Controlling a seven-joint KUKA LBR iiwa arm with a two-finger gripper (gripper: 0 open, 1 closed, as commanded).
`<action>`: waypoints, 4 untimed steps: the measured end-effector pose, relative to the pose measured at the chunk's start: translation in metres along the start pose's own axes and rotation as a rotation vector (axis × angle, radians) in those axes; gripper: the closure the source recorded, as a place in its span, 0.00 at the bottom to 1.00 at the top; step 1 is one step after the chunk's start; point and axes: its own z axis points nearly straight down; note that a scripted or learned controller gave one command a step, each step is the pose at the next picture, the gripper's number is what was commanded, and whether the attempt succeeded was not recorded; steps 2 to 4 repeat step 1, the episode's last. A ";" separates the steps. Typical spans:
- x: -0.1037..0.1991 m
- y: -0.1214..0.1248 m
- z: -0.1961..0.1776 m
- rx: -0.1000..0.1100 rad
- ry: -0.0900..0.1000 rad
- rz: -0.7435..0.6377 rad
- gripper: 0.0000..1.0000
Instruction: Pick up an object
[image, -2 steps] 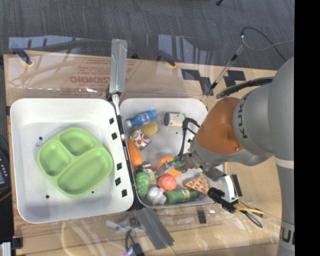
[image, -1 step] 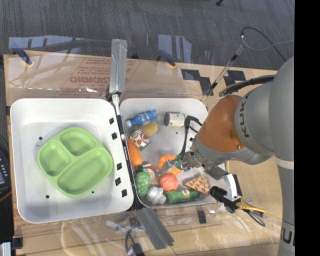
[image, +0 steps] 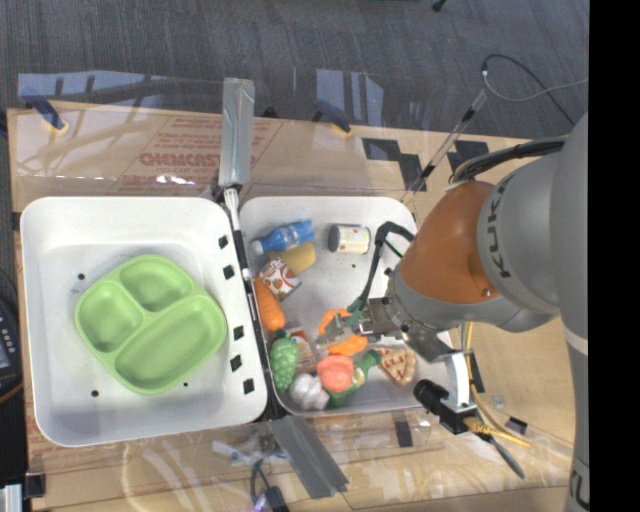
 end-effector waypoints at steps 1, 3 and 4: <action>0.019 0.041 -0.053 0.001 0.001 0.014 1.00; 0.019 0.041 -0.053 0.001 0.001 0.014 1.00; 0.019 0.041 -0.053 0.001 0.001 0.014 1.00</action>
